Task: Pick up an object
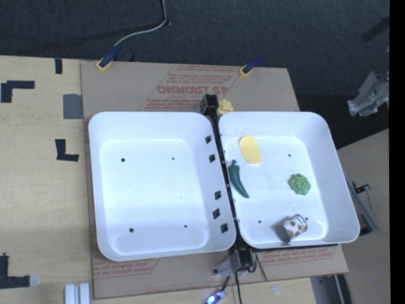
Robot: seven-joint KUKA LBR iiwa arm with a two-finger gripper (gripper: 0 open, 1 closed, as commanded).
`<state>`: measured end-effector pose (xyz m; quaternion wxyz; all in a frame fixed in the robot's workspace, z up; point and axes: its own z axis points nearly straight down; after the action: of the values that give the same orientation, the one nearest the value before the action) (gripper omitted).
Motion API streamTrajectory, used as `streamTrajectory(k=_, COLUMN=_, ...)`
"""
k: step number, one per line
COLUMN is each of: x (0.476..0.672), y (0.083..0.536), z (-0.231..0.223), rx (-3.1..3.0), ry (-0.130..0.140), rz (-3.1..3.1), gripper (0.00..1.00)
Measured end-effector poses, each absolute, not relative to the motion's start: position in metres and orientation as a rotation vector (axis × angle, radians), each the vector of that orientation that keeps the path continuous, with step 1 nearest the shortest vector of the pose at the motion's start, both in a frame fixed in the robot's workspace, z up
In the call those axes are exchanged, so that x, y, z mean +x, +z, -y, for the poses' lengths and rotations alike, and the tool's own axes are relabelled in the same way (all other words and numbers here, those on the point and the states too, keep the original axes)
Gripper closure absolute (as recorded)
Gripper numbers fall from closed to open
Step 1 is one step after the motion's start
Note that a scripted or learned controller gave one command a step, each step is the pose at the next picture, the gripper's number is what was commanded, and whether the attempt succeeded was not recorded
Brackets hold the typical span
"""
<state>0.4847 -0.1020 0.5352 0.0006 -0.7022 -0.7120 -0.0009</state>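
The right white bin point(329, 145) holds several small objects. A flat yellow piece point(250, 149) lies near its far left. A dark green pepper-shaped item point(238, 179) rests against the left wall. A round, bumpy green ball point(299, 183) sits toward the right. A small grey, white and orange object point(291, 228) lies at the near edge. My gripper point(369, 97) hangs off to the far right, outside the bins and well away from every object.
The left white bin point(95, 170) adjoins the right one along a clipped middle seam. Both sit on a cardboard sheet point(183, 87) on the wooden bench. A cable point(152, 27) runs across the dark floor beyond.
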Motion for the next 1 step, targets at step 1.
streamTrajectory(k=1, x=0.4835, y=0.4653, z=0.0947, rx=-2.216, ry=0.008, rz=2.219, gripper=1.0)
